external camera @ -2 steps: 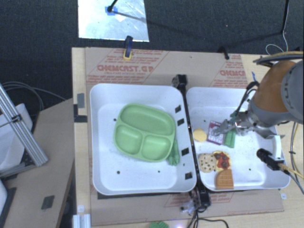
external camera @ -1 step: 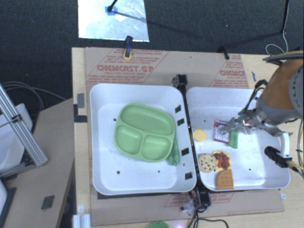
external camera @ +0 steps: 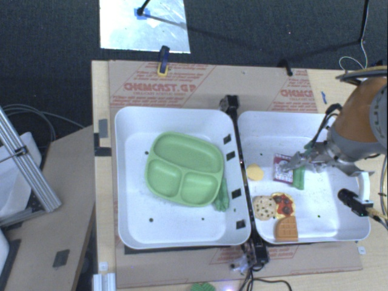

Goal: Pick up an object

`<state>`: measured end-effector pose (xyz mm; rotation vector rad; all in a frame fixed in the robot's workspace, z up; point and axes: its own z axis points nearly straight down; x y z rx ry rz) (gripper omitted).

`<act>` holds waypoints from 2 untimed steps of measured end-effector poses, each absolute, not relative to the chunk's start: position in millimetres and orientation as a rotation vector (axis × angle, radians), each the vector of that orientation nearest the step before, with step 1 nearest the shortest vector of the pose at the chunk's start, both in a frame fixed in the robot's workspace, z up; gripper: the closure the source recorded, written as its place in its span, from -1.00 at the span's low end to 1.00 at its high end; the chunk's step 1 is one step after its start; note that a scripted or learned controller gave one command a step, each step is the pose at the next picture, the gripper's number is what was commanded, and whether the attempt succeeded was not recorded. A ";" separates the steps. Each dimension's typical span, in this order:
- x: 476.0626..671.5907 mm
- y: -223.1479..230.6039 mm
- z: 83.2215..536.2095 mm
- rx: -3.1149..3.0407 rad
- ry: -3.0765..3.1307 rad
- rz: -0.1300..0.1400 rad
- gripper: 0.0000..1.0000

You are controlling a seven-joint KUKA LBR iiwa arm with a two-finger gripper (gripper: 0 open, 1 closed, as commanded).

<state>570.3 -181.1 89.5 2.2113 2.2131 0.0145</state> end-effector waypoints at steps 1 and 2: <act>552.7 -155.2 89.0 2.209 2.214 0.009 -1.00; 554.3 -154.0 100.5 2.209 2.218 0.015 1.00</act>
